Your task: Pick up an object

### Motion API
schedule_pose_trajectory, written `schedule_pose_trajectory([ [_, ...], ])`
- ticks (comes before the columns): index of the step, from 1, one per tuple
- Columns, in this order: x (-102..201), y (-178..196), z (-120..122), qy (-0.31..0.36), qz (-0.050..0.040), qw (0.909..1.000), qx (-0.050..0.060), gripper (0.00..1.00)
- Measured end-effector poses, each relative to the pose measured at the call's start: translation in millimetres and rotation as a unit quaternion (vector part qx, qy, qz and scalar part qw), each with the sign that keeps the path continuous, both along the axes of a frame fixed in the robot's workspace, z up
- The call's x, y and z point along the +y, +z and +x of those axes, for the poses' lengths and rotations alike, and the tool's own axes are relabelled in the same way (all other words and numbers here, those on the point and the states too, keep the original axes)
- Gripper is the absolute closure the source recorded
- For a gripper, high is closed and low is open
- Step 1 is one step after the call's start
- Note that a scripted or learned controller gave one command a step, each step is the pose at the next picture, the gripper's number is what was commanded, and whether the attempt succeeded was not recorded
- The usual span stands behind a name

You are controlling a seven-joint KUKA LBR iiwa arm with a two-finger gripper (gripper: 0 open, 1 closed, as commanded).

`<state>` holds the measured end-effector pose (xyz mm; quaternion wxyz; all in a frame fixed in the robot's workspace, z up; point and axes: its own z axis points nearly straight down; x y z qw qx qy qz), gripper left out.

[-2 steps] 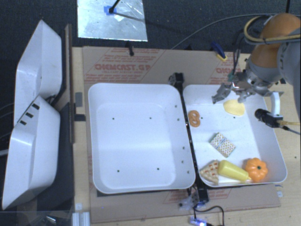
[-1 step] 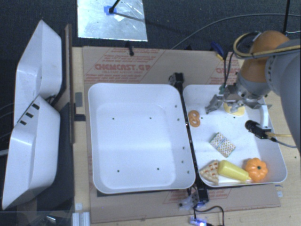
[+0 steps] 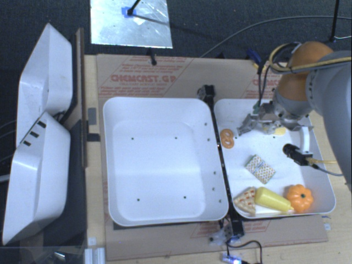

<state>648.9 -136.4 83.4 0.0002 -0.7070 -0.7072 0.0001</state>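
Note:
My gripper (image 3: 248,124) hangs low over the back part of the right bin (image 3: 324,202), pointing left. An orange pretzel-shaped piece (image 3: 226,138) lies just left of and below it, by the bin's left wall, apart from the gripper. A checked white block (image 3: 260,169) lies in the middle of the bin. Along the front edge sit a pizza slice (image 3: 245,200), a yellow cylinder-like piece (image 3: 272,199) and a small orange pumpkin (image 3: 300,197). Nothing shows between the gripper's tips.
The left bin (image 3: 113,164) stands beside the right one, with a black divider strip (image 3: 220,153) between them. White covers (image 3: 41,136) lie at the far left. The arm's body (image 3: 330,92) fills the right bin's back right corner.

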Motion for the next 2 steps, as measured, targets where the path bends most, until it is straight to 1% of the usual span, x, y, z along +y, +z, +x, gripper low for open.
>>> schedule_pose_trajectory([
  [1, -0.2, 11.9, 1.0, 0.0, -0.0003, 1.0, -0.002, 1.0],
  [2, 7.1, 60.0, -2.7, 0.0, -0.0004, 1.0, -0.003, 1.0],
])
